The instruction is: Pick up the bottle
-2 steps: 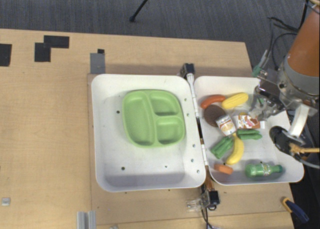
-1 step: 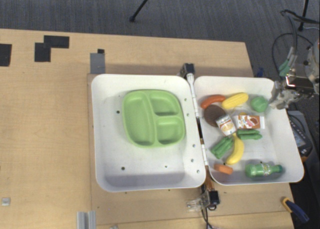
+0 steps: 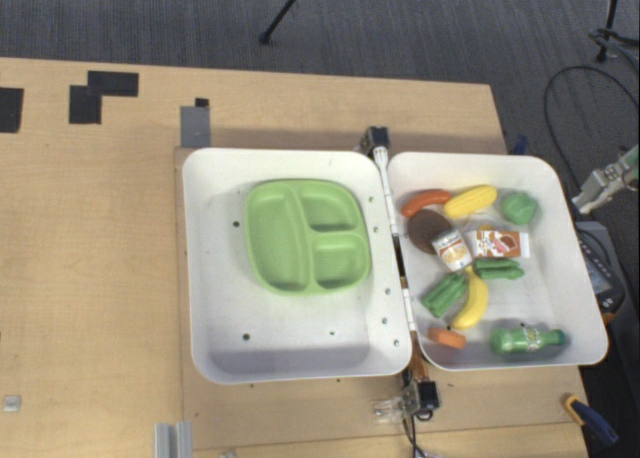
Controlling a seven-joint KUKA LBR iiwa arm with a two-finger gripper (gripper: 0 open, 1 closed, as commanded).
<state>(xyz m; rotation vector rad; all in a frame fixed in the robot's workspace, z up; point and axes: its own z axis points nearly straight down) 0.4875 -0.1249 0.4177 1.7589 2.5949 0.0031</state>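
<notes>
The wooden bench (image 3: 90,276) bears two shallow white bins of smooth plastic. The left bin (image 3: 215,346) holds a matte green tray (image 3: 305,236) with rounded corners and three compartments. The right bin (image 3: 560,256) holds glossy toy food: a corn cob (image 3: 470,201), a banana (image 3: 472,303), a small carton (image 3: 497,243). The green bottle (image 3: 526,341) lies on its side along that bin's near wall. The gripper (image 3: 605,179) sits at the view's right edge, outside the bin and well apart from the bottle; whether it is open cannot be told.
</notes>
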